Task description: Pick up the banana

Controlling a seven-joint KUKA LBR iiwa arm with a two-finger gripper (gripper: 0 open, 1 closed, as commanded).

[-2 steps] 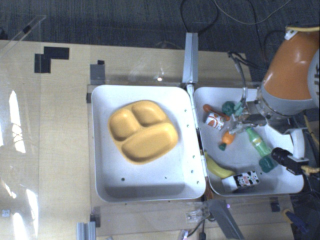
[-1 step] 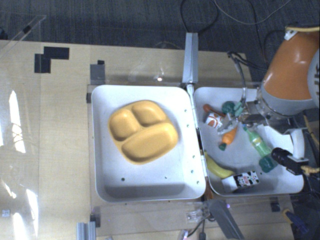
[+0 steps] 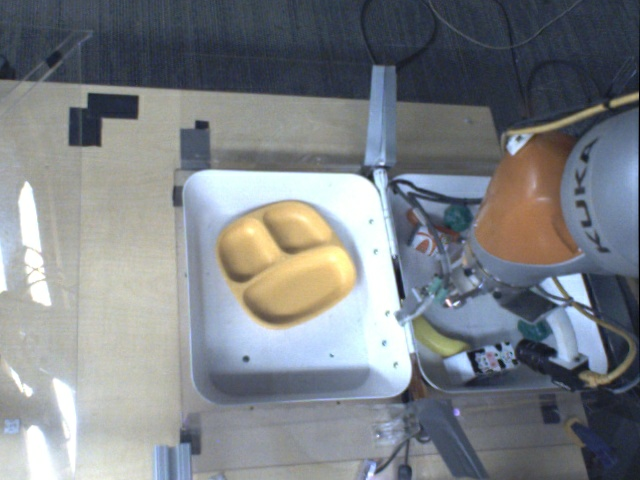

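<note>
A pale wooden bench [image 3: 120, 298] stands on dark carpet [image 3: 200, 18], where black cables [image 3: 400, 28] loop. Two white bins sit side by side: the left bin [image 3: 200, 268] holds a yellow sectioned plate [image 3: 287, 262]. In the right bin [image 3: 440, 373] the banana [image 3: 438, 339] lies near the front left corner, its long axis slanting from upper left to lower right. The arm [image 3: 560, 208] covers the gripper [image 3: 445, 293] just above it; how far its jaws are apart I cannot tell.
</note>
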